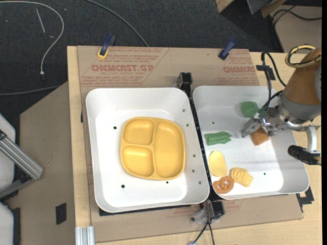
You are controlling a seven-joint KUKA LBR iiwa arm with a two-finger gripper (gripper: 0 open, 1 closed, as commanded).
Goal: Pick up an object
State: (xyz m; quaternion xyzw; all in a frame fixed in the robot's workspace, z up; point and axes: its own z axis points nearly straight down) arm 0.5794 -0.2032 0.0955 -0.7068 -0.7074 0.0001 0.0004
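My pincer (257, 128) hangs low over the small tan-brown block (260, 137) in the right white bin (286, 182); I cannot tell its spread, so I should centre squarely before closing.

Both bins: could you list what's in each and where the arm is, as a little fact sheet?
left bin: yellow divided plate
right bin: green round piece, green flat piece, brown block, pale yellow slice, ridged yellow piece, orange ring
arm: over right bin
tool: right at brown block; grip unclear
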